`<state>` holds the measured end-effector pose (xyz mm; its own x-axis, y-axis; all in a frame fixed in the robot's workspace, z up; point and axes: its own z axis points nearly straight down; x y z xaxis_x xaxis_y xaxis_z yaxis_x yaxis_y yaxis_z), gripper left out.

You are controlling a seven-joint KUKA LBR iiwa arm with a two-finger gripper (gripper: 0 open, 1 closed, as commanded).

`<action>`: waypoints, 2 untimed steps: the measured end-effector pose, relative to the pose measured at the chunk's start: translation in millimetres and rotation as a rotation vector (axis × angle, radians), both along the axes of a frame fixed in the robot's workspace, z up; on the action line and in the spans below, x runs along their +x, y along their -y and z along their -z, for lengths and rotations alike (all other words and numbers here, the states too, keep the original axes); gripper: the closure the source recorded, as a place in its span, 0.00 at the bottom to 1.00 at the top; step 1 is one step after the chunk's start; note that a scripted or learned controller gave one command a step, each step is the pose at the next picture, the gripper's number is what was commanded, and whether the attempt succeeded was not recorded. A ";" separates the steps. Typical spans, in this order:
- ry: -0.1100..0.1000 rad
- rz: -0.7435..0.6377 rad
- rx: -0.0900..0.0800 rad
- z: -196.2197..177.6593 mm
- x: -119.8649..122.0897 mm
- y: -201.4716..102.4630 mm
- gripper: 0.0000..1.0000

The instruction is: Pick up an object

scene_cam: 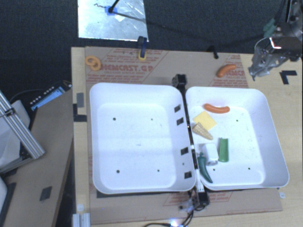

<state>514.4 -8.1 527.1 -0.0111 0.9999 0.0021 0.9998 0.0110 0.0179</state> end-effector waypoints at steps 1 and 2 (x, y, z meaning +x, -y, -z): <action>-0.015 0.003 -0.001 2.1 -28.6 -38.1 1.00; -0.015 0.006 -0.002 -8.2 -27.8 -43.7 1.00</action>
